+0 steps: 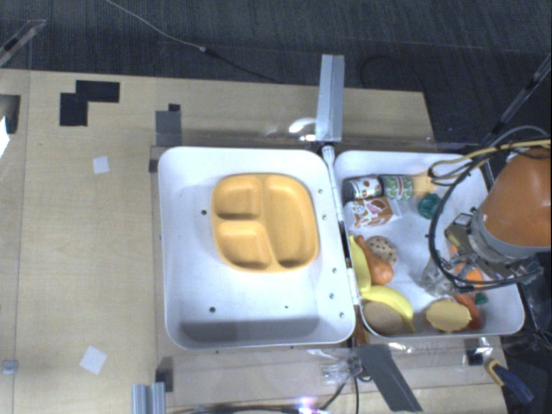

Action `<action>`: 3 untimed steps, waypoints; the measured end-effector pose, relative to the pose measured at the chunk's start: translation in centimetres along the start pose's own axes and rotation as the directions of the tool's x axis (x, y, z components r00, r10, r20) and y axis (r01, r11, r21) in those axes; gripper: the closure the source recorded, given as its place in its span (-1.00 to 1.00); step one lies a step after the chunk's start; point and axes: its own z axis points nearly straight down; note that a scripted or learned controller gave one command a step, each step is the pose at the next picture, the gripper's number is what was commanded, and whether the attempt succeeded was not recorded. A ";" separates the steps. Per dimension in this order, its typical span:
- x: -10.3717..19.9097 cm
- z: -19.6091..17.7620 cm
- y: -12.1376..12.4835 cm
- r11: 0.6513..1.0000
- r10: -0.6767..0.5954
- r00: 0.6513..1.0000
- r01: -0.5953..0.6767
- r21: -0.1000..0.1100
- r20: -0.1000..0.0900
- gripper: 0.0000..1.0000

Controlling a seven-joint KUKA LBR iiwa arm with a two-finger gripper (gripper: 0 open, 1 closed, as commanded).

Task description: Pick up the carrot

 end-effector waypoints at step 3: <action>2.1 0.2 -2.0 0.963 -0.271 0.963 0.271 -0.007 -0.001 -1.00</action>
